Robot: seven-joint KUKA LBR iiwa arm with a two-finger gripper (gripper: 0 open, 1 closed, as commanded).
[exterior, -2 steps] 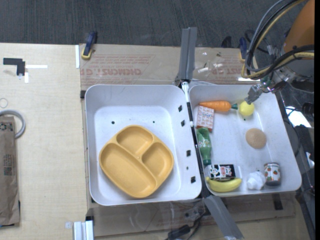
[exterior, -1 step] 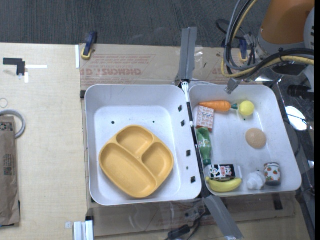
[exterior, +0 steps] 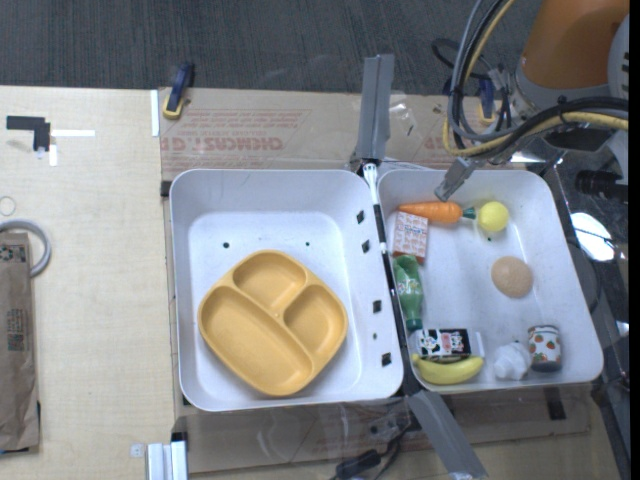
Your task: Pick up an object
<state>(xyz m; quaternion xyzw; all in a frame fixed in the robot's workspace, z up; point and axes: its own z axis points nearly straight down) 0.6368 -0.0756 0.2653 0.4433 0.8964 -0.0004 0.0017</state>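
Note:
The right bin point(exterior: 570, 268) holds several objects. An orange carrot point(exterior: 432, 211) lies at its back, with a yellow ball point(exterior: 492, 216) just to its right. A tan egg-shaped item point(exterior: 512, 276) sits in the middle. A red-and-white packet point(exterior: 409, 235) and a green packet point(exterior: 408, 288) lie along the left wall. At the front are a small milk carton point(exterior: 445, 344), a banana point(exterior: 448, 370), a white lump point(exterior: 510, 361) and a small jar point(exterior: 543, 346). My gripper point(exterior: 455, 179) hangs at the bin's back edge, just above the carrot's right end, holding nothing I can see.
The left bin point(exterior: 200, 208) holds a yellow divided plate point(exterior: 272, 320). A grey divider point(exterior: 375, 118) rises between the bins at the back. Cables point(exterior: 480, 78) and the orange-banded arm point(exterior: 580, 18) crowd the upper right. A brown bag point(exterior: 18, 338) lies on the bench at far left.

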